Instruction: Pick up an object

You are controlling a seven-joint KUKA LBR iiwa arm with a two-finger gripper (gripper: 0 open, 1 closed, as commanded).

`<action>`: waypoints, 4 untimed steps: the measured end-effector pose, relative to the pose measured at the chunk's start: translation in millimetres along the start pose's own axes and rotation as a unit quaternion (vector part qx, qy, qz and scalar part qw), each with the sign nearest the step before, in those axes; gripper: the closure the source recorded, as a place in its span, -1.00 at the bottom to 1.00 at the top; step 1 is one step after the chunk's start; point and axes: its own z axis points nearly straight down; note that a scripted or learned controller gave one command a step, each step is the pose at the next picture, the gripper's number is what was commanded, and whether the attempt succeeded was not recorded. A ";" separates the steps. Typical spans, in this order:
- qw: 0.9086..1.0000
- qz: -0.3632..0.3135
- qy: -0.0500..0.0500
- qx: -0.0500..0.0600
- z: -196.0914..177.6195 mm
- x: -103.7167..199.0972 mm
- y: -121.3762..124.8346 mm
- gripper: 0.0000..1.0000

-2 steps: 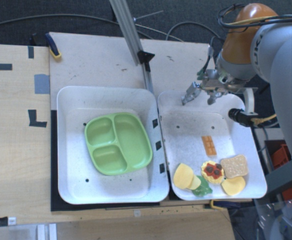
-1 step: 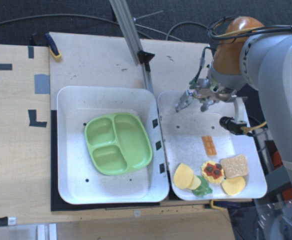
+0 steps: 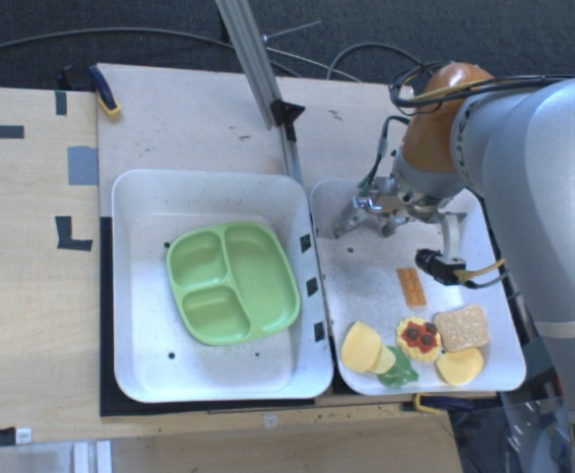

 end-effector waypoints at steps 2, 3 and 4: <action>1.000 0.000 0.000 -0.006 -77.3 0.3 0.1 1.00; 1.000 0.000 0.000 -0.006 -138.8 7.8 1.1 1.00; 1.000 0.000 0.001 -0.004 -161.9 8.4 1.6 1.00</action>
